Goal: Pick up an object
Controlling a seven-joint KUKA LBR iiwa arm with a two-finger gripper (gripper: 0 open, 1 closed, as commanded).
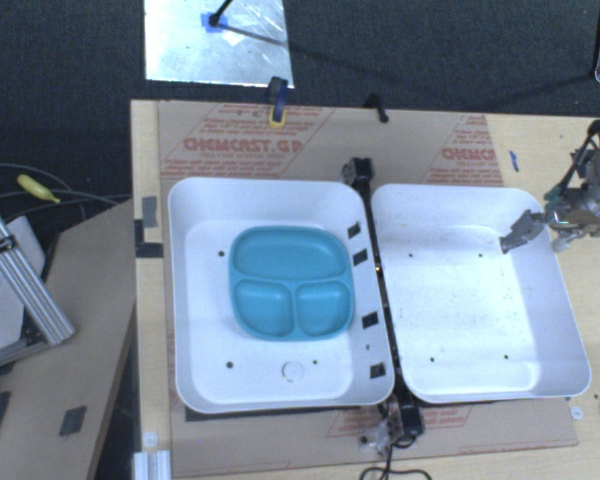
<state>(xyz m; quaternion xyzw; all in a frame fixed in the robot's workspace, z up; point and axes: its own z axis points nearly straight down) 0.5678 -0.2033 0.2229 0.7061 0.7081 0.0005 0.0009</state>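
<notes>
— While my gripper is hanging over the far right corner of the right bin, what is worrying you most?

— I am sitting well apart from the only thing worth picking. The blue divided plate is lying flat in the middle of the left bin, and I am reaching over a bin floor with nothing on it that I can make out.

— Are your fingers spread or pressed together?

— I cannot tell; at this slant they are reading as one grey tip.

— So what is likely to fail?

— If I am dropping straight down from here, I am judging that I am closing on bare white plastic and coming up with nothing. If I am crossing left instead, I am passing over the black clips along the seam between the bins, and a low path is risking a snag there.

— And the plate itself?

— It is wide, shallow and smooth. I am expecting only its rim to offer a pinch, and it is probably tilting or slipping out.
</notes>
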